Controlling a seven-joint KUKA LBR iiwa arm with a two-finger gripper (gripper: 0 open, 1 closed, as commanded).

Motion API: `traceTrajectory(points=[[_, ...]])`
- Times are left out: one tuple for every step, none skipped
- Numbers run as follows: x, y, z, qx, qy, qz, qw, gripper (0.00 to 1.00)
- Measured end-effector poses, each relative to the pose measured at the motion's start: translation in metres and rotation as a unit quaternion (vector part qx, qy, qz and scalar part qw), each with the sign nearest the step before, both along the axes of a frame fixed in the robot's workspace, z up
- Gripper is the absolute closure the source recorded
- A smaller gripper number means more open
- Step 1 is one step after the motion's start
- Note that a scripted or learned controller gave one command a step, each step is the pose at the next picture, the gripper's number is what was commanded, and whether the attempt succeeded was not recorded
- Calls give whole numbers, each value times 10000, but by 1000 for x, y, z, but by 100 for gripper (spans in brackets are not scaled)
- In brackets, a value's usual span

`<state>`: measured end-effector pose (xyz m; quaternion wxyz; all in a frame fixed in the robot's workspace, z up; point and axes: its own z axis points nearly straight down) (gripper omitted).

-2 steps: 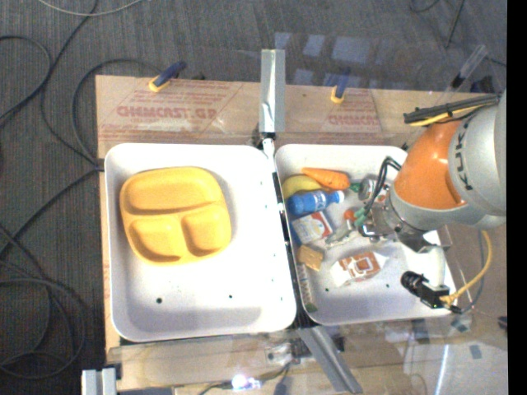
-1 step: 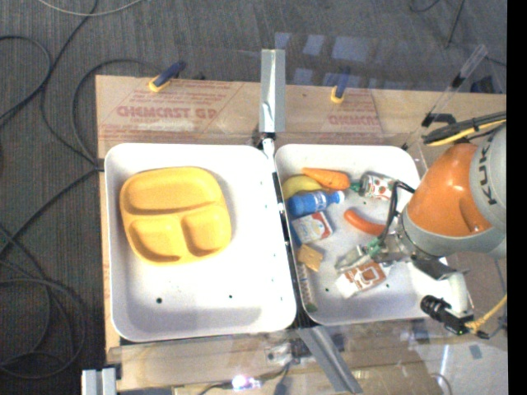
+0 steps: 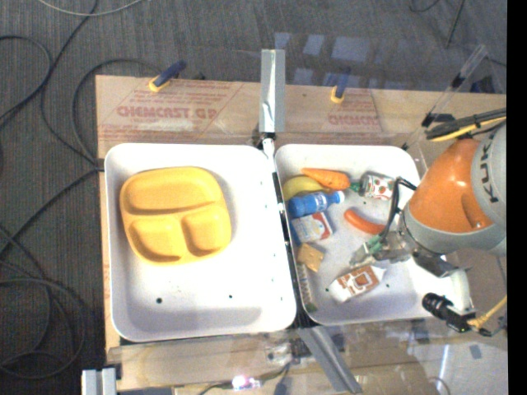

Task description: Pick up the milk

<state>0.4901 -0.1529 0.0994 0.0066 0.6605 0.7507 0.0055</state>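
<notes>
Gripper (image 3: pixel 380 252): at the right bin's 4 o'clock, hung low under the grey-and-orange wrist; aperture not readable from above, nothing visibly clamped. Cannot tell whether open or closed.

Milk carton (image 3: pixel 356 281): small white carton with red-brown print, lying on its side just beyond the gripper at 7 o'clock from it, near the bin's front wall. Close beside the gripper tip, contact not confirmed. Judged the target, with the arm poised over it for a grasp; lying flat probably because loose in the bin.

Red sausage-shaped item (image 3: pixel 363 220): at 11 o'clock from the gripper, mid-bin, flat on the floor.

Second small carton (image 3: pixel 377 186): white with red and green print, at 12 o'clock from the gripper, toward the back wall. Similar look; possible confusion with the target.

Carrot (image 3: pixel 327 177): orange, along the back of the bin, at 11 o'clock.

Blue bottle (image 3: pixel 314 202): on its side, white cap pointing right, overlapping a yellow banana-like piece (image 3: pixel 297 186) against the left wall.

Packet (image 3: pixel 312 229) and brown cracker-like piece (image 3: pixel 310 257): stacked down the left wall, 9 o'clock from the gripper.

Right bin (image 3: pixel 395 307): shallow, white, cluttered; contents scattered singly.

Left bin (image 3: pixel 198 299): shallow, white; holds one yellow divided tray (image 3: pixel 174 212), upright, three compartments, set toward 10 o'clock.
</notes>
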Motion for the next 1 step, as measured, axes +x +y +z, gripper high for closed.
traceTrajectory(points=[[0,0,0,0,2,0,10000,0]])
